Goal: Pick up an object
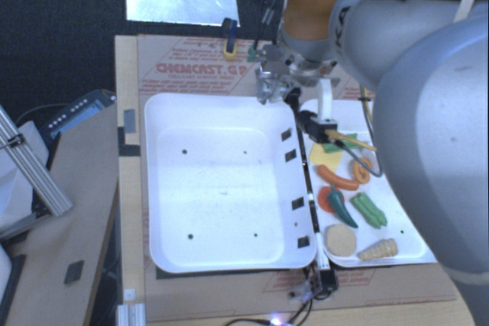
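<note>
Nothing looks picked yet. Grey arm's two-finger gripper point(284, 91) hangs at the far rim of the shallow white right-hand bin point(412, 244); whether it is parted, I cannot tell. Toy food, including a long orange carrot point(338, 178), lies in that bin, nearer the camera.

Bins point(221, 187) smooth white plastic; bench point(92, 187) matt wood.
</note>
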Robot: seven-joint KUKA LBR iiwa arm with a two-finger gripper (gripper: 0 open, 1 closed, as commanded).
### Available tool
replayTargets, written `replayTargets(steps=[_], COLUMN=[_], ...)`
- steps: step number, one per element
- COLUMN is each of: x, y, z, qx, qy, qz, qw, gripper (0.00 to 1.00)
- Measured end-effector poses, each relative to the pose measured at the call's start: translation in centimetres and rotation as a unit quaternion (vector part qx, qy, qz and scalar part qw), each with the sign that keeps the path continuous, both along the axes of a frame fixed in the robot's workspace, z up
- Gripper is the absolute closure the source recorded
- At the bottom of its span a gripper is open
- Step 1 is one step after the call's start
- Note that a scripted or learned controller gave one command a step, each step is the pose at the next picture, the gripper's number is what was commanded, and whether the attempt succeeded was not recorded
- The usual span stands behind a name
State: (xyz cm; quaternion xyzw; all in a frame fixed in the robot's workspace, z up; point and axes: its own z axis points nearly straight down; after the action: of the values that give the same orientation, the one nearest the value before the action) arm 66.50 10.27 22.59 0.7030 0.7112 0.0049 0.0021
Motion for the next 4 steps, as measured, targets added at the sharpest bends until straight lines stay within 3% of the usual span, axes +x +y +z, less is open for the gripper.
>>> replayTargets(steps=[1, 2, 3, 4], x=[0.3, 0.4, 0.2, 0.5], y=[1.6, 7.9, 9.6, 10.2], z=[-7.4, -3.4, -10.5, -1.0], qx=[-0.0019, -0.0001, -0.0020, -0.0002], qy=[0.006, 0.002, 0.007, 0.000], qz=[-0.003, -0.001, -0.003, -0.003], qw=[1.0000, 1.0000, 1.0000, 1.0000], gripper=[1.00, 1.00, 1.00, 1.00])
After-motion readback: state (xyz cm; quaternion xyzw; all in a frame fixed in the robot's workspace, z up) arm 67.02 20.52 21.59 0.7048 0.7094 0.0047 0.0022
